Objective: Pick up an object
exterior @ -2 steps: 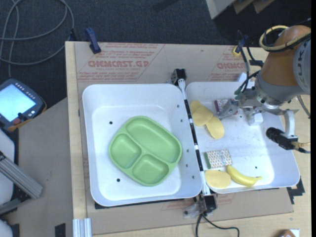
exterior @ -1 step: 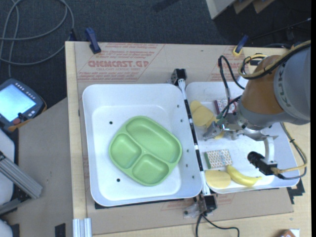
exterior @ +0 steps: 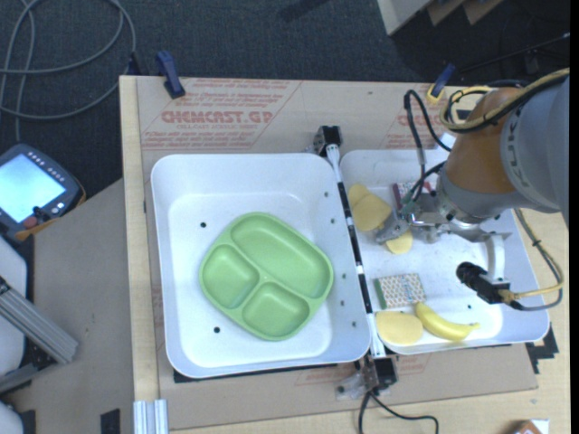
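Cardboard covers the bench (exterior: 226,116) beneath two shallow white bins, the left bin (exterior: 172,206) holding a green divided plate (exterior: 265,275). Nearest the viewer in the right bin (exterior: 529,324), a banana (exterior: 443,323) lies just beside a pale yellow disc (exterior: 399,327), with a speckled square sponge (exterior: 401,288) behind them. Farther back, the gripper (exterior: 404,227) hangs low by two more yellow pieces (exterior: 369,210), whether spread or pinched impossible to tell.

Red print "CHEMCAST GP" on brown protective sheet (exterior: 217,116) covering bench top; smaller lines unreadable.
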Available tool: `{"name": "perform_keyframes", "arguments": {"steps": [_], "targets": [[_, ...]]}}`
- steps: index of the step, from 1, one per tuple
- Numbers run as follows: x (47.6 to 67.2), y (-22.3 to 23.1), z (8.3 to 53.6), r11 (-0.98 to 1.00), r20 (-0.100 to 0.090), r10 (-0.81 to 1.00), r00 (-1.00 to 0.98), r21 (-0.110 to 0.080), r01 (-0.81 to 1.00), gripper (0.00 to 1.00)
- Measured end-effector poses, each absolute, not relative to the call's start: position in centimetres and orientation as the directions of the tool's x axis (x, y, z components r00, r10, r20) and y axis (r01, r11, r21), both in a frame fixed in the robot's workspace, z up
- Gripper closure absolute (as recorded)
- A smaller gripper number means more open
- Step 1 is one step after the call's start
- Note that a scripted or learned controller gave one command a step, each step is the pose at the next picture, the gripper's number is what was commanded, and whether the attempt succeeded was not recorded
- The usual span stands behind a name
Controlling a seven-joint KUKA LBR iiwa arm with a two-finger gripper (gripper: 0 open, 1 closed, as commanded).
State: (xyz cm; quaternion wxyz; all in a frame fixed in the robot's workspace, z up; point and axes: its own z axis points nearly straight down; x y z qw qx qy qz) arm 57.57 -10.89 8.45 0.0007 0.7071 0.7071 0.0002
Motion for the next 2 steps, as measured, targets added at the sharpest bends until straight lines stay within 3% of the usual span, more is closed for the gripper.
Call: {"name": "perform_keyframes", "arguments": {"steps": [1, 2], "targets": [[57.6, -10.9, 9.4, 0.000, -0.001, 1.000, 0.000, 0.003, 1.000, 1.00], [55.6, -5.7, 21.8, 0.001, 0.000, 1.000, -0.001, 0.002, 1.000, 1.00]]}}
